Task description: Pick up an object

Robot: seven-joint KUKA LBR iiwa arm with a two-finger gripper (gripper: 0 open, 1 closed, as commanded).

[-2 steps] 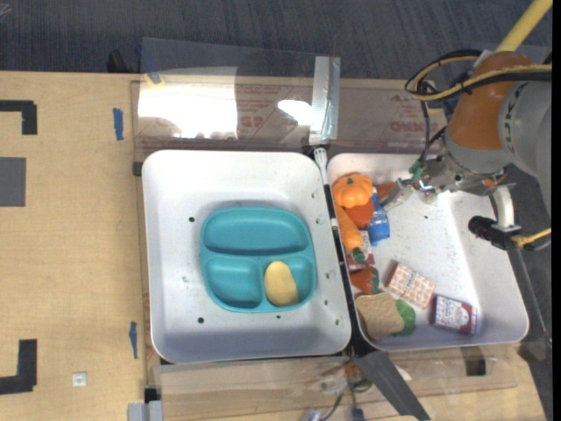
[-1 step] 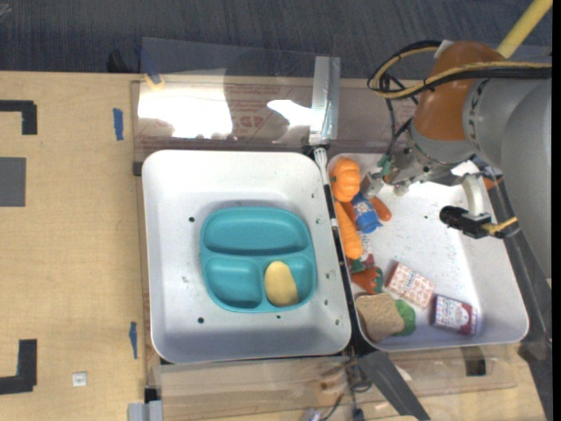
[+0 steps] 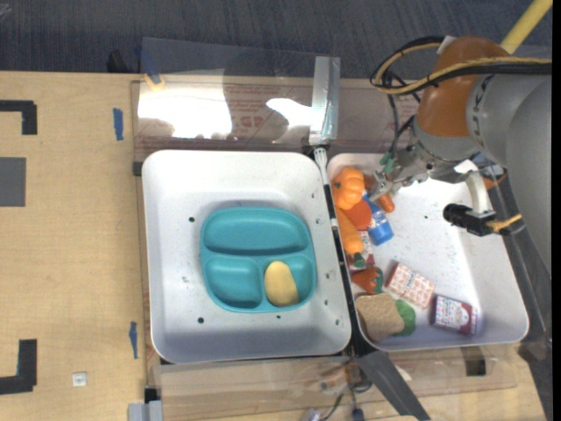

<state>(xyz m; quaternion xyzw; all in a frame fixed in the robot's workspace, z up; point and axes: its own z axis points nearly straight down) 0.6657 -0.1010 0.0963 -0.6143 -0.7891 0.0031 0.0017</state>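
Gripper (image 3: 392, 175), finger state cannot be told, low over the right bin's (image 3: 491, 279) far-left corner, just beside the orange pumpkin (image 3: 349, 188) and blue item (image 3: 380, 227) heaped along that bin's left wall; left bin (image 3: 175, 235) carries teal tray (image 3: 250, 244).

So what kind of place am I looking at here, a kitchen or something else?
Probably a robot lab test bench, not a kitchen. Two shallow white bins sit side by side on a taped cardboard surface, a grey and orange arm reaches over the right one, and the food items, like the small orange pumpkin, look like toys.
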